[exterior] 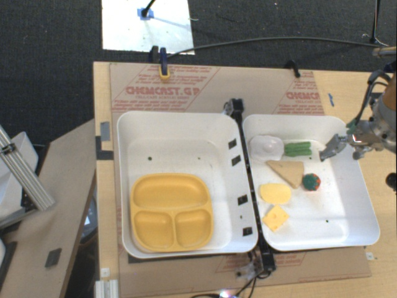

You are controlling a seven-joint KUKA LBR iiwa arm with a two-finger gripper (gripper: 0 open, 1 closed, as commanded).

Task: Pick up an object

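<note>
Dark carpet surrounds the bench, whose top is covered by a sheet of printed cardboard, and on it we see two shallow white bins side by side. We note that the left bin holds a yellow divided tray with three compartments, lying flat toward the near left corner. The right bin holds six small objects clustered in its left half. From largest to smallest we identify: a tan wedge near the centre; a white translucent piece at the far left, just beside a green ridged object; a pale yellow disc below the wedge; a yellow square block nearest the front; and a small red and green ball touching or just beside the wedge's right end. The gripper hangs over the bin's far right side, apart from all objects; its fingers appear blurred, so we cannot tell whether they stand open or closed.
</note>
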